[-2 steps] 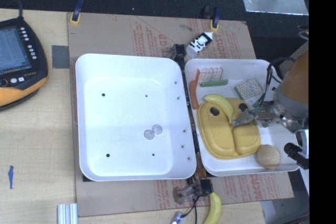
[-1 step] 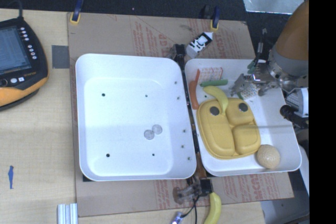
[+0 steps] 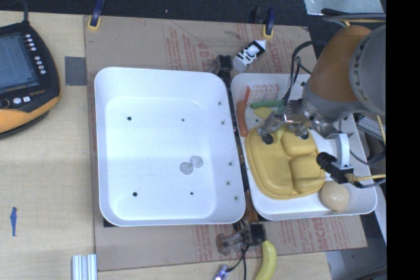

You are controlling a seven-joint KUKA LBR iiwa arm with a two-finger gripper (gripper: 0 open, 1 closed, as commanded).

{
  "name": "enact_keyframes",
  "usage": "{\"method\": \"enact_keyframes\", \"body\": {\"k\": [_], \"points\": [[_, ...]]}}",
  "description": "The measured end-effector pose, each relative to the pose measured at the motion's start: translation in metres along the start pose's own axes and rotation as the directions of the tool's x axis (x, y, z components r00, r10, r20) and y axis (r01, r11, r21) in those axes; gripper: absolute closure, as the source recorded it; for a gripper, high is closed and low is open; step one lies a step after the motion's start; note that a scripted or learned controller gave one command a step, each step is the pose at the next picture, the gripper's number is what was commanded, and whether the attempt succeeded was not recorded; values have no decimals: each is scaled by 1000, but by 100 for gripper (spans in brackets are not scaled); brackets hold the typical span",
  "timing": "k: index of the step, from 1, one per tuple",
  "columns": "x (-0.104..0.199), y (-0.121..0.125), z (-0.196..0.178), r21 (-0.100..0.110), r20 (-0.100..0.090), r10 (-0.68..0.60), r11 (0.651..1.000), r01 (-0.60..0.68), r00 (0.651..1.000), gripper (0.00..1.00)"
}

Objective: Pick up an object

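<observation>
Gripper (image 3: 283,128) hovered low over right bin (image 3: 367,206), at upper edge of yellow tray-shaped object (image 3: 285,164); finger opening could not be told. Round beige ball (image 3: 335,196) lay beside yellow object.

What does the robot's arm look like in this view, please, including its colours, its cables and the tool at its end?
The arm is a thick, rounded grey body with a broad orange band above the wrist. Thin dark cables loop along its left side. Below the band sits a grey metallic wrist section, ending in the tool, a small cluster of metal parts with dark tips. A white bracket with a black fitting sits beside it.
</observation>
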State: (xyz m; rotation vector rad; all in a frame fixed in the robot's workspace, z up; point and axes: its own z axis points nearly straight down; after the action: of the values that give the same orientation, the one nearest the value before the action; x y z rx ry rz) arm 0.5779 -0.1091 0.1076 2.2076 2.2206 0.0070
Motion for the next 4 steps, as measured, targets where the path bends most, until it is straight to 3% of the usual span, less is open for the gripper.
{"method": "enact_keyframes", "body": {"k": [1, 2, 3, 4], "points": [[-2, 2, -12, -2, 1, -1, 1000, 1, 1000, 100], [18, -74, -85, 15, -5, 4, 1000, -4, 1000, 100], [-18, -96, -32, 15, -4, 0, 1000, 0, 1000, 100], [19, -100, -85, 12, -5, 0, 1000, 0, 1000, 100]]}}
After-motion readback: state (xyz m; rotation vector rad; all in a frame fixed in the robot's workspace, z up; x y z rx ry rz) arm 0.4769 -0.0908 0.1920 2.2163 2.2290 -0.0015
